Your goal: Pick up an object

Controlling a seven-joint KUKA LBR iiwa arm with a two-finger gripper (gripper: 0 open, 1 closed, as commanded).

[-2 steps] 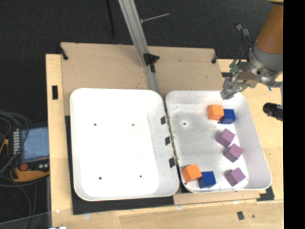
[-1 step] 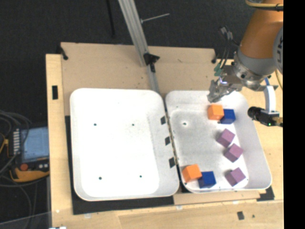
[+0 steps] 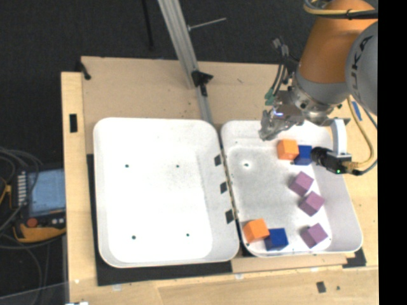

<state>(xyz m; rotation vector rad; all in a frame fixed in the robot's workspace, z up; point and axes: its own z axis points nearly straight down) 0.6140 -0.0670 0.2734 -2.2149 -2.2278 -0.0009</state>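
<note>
My gripper (image 3: 269, 131) hangs over the far left part of the right bin (image 3: 254, 183), just left of an orange cube (image 3: 287, 149) and a blue cube (image 3: 303, 154) that touch each other. I see nothing between its fingers. Further forward lie two purple cubes (image 3: 301, 183) (image 3: 311, 203), a third purple cube (image 3: 313, 235), another orange cube (image 3: 256, 230) and another blue cube (image 3: 276, 239).
The left bin (image 3: 159, 189) lies beside the right one, with black clips along the seam. A slanted metal pole (image 3: 181, 37) rises behind the bins. A blue device with cables (image 3: 38, 196) sits off the bench at the left.
</note>
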